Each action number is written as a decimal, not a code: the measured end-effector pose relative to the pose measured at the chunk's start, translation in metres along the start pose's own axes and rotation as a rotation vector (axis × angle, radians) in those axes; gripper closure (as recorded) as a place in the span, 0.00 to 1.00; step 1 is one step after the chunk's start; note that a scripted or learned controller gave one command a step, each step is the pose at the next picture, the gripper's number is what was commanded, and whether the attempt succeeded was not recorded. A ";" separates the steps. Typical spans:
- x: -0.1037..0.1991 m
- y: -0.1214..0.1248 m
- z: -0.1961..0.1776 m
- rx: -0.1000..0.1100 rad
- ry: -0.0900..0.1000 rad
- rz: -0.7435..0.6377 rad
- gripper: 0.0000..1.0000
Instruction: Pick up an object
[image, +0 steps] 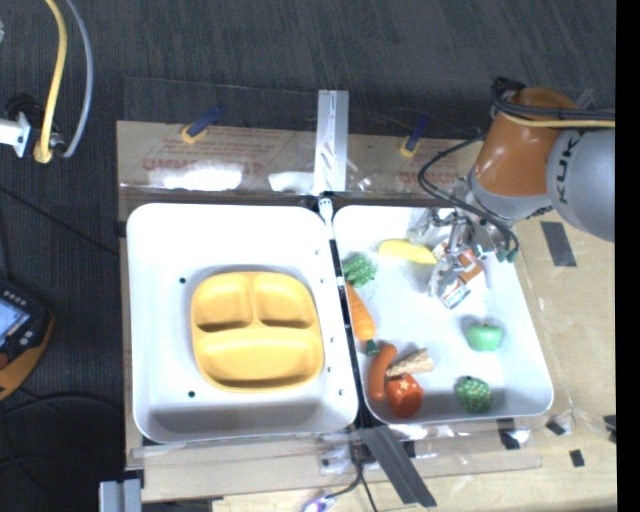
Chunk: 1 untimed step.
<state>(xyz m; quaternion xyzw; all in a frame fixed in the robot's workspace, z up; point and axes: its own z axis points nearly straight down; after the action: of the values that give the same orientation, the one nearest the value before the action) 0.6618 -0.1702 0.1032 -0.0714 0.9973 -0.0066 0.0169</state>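
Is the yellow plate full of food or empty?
Empty. The yellow plate in the left bin shows three bare compartments; the toy food lies in the right bin.

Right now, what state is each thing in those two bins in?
Yellow tray: flat in the left bin, compartments bare.
Banana: lying loose beside the pincer.
Green apple: resting alone.
Carrot: lying along the left wall of the right bin.
Tomato: touching a sausage-like piece.

From my feed the light is bright and even from overhead; both white bins (230, 225) glare almost to washout, shadows under the bin rims stay soft, the dark floor (250, 45) looks grainy, and detail is slightly soft throughout.
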 end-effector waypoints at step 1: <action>0.074 -0.026 0.012 -0.010 0.023 0.035 0.00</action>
<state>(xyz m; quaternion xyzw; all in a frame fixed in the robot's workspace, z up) 0.5930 -0.2065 0.0895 -0.0541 0.9985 -0.0024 0.0052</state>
